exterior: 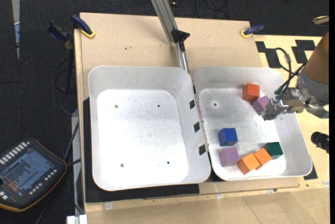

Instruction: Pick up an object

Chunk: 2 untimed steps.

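Tool [270, 112] low in right bin [293, 136], touching purple cube [260, 104] at its left; grip state indeterminable.

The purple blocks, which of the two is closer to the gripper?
The upper purple block, just below the orange block, right beside the gripper. The other purple block sits lower, under the blue block.

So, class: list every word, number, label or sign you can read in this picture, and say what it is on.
No readable text anywhere.
Handheld controller: its screen shows lines, too small and blurred to read.
Black-and-white pattern on the bench: shapes, not letters.
Black marks between the bins: nothing written.
Blocks, such as the blue block: plain faces.
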Each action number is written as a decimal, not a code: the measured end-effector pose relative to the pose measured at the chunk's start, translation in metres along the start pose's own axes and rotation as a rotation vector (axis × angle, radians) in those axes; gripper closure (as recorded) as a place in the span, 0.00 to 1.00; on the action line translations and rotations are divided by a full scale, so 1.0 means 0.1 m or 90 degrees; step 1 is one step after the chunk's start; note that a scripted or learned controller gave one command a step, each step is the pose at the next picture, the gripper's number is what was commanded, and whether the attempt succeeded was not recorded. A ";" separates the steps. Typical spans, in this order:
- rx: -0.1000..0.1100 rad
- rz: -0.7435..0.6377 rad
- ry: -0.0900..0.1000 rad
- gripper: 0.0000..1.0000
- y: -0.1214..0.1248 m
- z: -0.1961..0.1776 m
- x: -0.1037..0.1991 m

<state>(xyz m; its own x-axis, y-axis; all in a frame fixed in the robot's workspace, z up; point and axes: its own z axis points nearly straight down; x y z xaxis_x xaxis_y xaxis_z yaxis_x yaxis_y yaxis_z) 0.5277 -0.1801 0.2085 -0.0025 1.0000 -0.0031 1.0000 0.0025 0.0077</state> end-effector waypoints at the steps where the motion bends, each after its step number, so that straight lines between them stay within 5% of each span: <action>1: 0.000 -0.001 0.000 1.00 0.02 -0.54 -0.01; 2: 0.005 -0.004 0.003 1.00 -0.01 -0.45 0.62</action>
<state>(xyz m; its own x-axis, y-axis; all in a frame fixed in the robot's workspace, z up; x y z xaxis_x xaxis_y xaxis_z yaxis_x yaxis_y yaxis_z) 0.5266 -0.1176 0.2536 -0.0088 1.0000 0.0018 1.0000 0.0088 0.0005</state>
